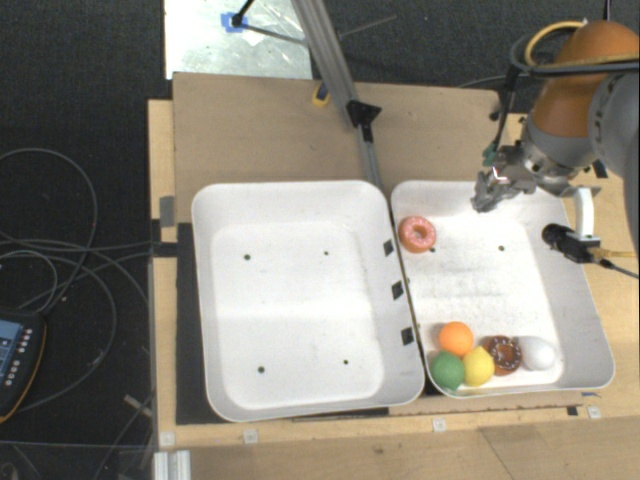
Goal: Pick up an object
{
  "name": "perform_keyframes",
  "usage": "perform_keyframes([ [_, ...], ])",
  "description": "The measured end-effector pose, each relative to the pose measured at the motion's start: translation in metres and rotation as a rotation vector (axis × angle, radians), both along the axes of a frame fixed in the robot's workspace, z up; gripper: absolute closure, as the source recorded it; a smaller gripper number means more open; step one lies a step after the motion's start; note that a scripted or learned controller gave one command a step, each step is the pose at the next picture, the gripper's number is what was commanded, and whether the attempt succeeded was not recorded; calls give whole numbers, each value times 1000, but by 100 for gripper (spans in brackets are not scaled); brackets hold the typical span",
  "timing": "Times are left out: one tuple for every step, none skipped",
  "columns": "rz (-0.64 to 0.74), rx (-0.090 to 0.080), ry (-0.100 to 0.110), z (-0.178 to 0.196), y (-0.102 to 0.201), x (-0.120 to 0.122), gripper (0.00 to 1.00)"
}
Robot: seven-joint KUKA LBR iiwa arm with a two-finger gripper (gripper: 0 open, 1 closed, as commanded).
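Both bins, the left bin [290, 298] and the right bin [500, 268], are seen to be of smooth white plastic with a faint sheen. The counter [260, 128] is faced with matt brown board, like unpainted fibreboard. The floor [70, 68] around it is covered in a dark, rough carpet-like material. The pink doughnut [417, 233] and the chocolate doughnut [502, 354] appear glossy, as moulded plastic. The arm's orange band [590, 58] is smooth and slightly shiny.

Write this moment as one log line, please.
gripper: above right bin's far edge | pink donut: untouched | held: nothing seen
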State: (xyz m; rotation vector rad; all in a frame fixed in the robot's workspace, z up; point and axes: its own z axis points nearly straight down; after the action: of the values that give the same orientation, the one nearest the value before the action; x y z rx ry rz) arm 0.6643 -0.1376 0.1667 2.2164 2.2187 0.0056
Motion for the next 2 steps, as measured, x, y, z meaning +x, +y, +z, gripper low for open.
perform_keyframes([
  [2, -1, -3, 63, -6, 8, 100],
  [5, -1, -2, 118, -6, 9, 100],
])
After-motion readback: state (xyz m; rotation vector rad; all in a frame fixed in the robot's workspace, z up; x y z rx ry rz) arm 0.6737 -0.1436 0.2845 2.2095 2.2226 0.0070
